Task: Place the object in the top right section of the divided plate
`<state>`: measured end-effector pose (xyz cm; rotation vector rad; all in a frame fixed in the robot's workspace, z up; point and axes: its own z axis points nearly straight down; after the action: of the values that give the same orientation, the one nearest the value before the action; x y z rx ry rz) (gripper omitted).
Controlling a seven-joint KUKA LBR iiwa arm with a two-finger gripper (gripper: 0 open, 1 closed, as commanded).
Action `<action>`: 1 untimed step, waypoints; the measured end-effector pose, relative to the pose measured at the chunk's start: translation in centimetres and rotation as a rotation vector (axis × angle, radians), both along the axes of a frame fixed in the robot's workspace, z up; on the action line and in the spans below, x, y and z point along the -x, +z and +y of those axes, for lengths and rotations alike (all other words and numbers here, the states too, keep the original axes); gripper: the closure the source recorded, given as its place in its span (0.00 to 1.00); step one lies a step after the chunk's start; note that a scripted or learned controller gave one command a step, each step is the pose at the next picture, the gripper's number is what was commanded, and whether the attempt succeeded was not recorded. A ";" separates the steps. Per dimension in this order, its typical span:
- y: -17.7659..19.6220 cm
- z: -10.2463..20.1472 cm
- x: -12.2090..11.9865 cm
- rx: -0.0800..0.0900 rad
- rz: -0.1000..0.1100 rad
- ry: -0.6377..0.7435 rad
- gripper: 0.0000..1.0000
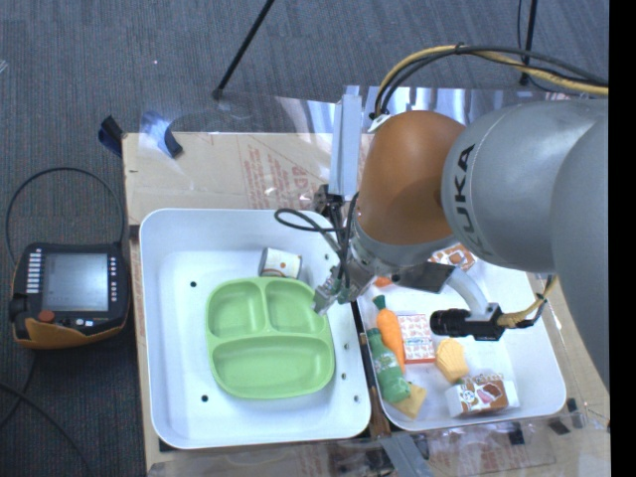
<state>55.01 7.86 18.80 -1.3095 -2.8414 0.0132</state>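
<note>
The gripper (329,295) hangs at the right rim of the green divided plate (268,338), just beside its top right section, probably lined up for a drop there. Whether it carries anything cannot be told; something small and greenish shows at its tip, too blurred to identify as the object.

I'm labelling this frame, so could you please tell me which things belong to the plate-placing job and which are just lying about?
Job:
- divided plate, green, in the left bin
- gripper, at the plate's top right section

Lying about:
- small cup above the plate
- carrot, green bottle and snack packet in the right bin
- pendant on the floor
</note>
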 end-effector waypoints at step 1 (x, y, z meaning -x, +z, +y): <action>0.0 0.0 0.0 0.000 0.000 -0.002 0.00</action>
<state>55.01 7.87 18.80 -1.3122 -2.8403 0.0129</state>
